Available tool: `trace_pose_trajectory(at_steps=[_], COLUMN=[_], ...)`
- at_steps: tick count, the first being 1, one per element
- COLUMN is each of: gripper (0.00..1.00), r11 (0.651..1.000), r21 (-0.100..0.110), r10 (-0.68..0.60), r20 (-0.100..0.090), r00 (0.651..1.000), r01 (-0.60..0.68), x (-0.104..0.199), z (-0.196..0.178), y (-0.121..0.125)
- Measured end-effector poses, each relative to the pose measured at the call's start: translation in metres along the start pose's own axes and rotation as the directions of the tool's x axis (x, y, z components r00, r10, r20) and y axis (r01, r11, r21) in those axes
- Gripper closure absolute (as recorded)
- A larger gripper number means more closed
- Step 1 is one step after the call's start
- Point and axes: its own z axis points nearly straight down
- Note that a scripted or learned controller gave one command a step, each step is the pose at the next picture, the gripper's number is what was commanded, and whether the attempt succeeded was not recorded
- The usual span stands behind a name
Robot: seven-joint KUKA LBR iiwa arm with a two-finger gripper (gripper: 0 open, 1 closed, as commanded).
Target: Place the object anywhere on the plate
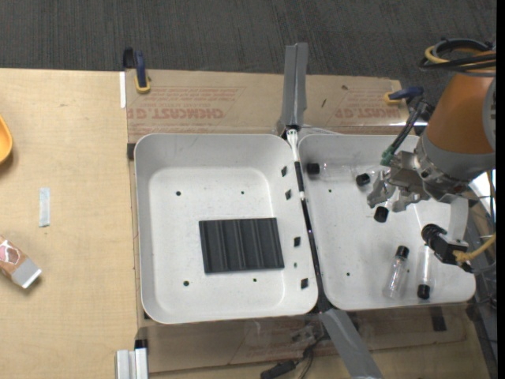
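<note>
Vials, two clear ones with black caps (pixel 394 273) (pixel 424 273), lie side by side near the front edge of the right bin (pixel 347 287). Dark ribbed plate (pixel 241 245) rests flat in the left bin (pixel 158 212). My gripper (pixel 384 200) hangs over the right bin's middle, apart from both vials; its state I cannot tell.

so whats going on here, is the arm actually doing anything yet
The grey arm's gripper hangs over the right white bin, above small clear vials with black caps lying near the bin's front. Nothing shows between its fingers. The dark ribbed rectangular plate sits in the left white bin, nothing on it yet.
</note>
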Motion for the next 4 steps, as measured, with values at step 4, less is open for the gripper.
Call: trace_pose_trajectory(at_steps=[4], gripper=[1.0], r11=[0.606], r21=[-0.001], r10=[0.796], r20=[0.0], r00=[0.606], r01=[-0.796], x=[0.215], z=[-0.105], y=[-0.107])
